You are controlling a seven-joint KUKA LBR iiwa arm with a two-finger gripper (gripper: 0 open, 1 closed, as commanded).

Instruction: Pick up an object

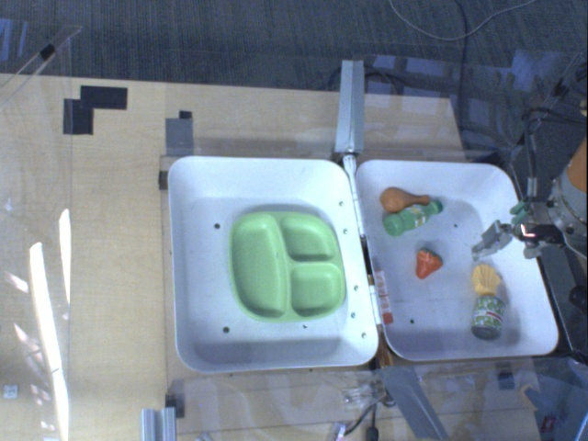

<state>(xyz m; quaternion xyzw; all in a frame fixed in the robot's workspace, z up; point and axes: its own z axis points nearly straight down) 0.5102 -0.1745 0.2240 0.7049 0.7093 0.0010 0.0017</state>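
Hovering at the right rim of the right bin [459, 171], pincer [496, 237] reaching in from the right; finger state cannot be told at this scale, nothing visibly between the tips. Nearest candidate: yellow-capped jar [488, 303], lying directly below the pincer in frame, just beside it, long axis running roughly up-down in the picture, cap end toward the pincer. Next nearest: small red-orange piece [428, 263], off to the pincer's left and slightly lower, apart from the jar. Further left and above: green bottle [411, 219] with long axis slanting, touching or nearly touching an orange drumstick-shaped piece [402, 198] beside it. Judged: jar is the shortest reach, needing a short drop toward frame bottom and closure across its narrow width. Left bin [193, 338], holding the green divided tray [285, 265], well apart across the divider; not relevant to this reach.
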